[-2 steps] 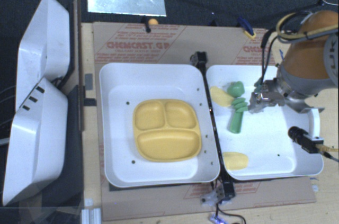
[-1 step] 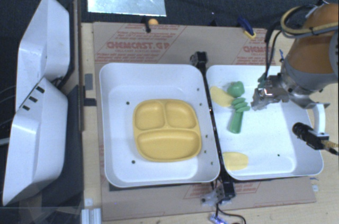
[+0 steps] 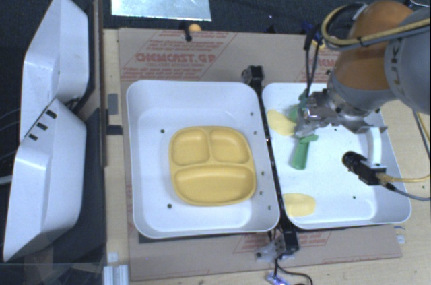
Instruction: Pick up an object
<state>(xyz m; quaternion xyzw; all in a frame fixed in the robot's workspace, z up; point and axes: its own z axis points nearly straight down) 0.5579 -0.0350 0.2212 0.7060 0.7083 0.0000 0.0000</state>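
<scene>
The worktop [image 3: 168, 51] carries two shallow white bins: one left bin [image 3: 145, 142] and one right bin [image 3: 337, 199]. The left bin holds one item, a yellow divided tray [image 3: 212, 164] with three compartments. The right bin holds three loose items: two pale yellow pieces, one at the far left [image 3: 277, 121] and one at the near left [image 3: 298, 204], and one green cylindrical object [image 3: 300, 153] between them; one arm [image 3: 377, 61] with one claw [image 3: 311, 123] is over this bin.
</scene>
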